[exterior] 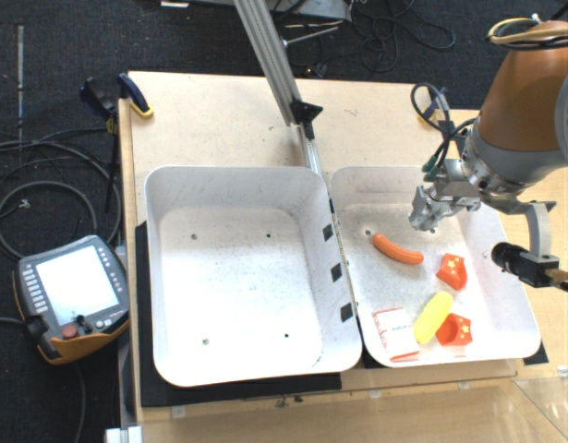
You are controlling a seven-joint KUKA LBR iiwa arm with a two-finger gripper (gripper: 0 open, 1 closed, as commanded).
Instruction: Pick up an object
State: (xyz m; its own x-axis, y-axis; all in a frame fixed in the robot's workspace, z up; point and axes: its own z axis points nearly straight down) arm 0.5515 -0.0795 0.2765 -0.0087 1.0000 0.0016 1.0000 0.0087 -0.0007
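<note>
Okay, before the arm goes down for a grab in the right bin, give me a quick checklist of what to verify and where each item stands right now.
1. Gripper is over the right bin, near its far side: ok.
2. Nothing shows between its fingers: ok.
3. Nearest target, the orange sausage, lies flat just in front of the gripper, apart from the other items: ok.
4. Gripper directly above the sausage: not ok, it looks offset toward the far right.
5. Finger opening wide enough for the sausage: cannot tell.
6. Yellow piece touches a red block, a crowded pick: not ok.
</note>
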